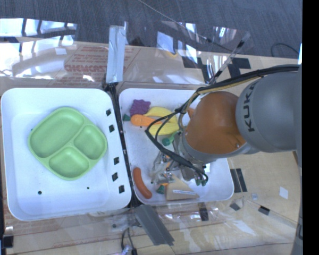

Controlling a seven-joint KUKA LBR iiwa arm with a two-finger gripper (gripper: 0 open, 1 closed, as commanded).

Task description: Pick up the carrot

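A grey arm (266, 113) with an orange band (215, 124) reaches in from the right over the right bin (223, 187) of two white bins set side by side on the table (90, 65). Its pincer (167, 170) hangs low over the near middle of that bin, above a clutter of small items; whether it is wide, narrow or holding anything cannot be told, since the wrist and cables hide much of it.

The carrot (140, 120) lies in the far left part of the right bin, close to the wall that divides the two bins. It sits just beside a purple grape bunch (140, 107) on its far side and touches or nearly touches a yellow banana (162, 113) to its right. It lies apart from the pincer.

A sausage (141, 184) lies near the front left corner of the same bin, to the left of the pincer. A tan wedge (179, 191) rests against the front wall, just below the pincer.

The left bin (16, 142) holds a green divided plate (68, 142) with three compartments, placed near its centre. Black cables (165, 124) loop from the arm across the banana.
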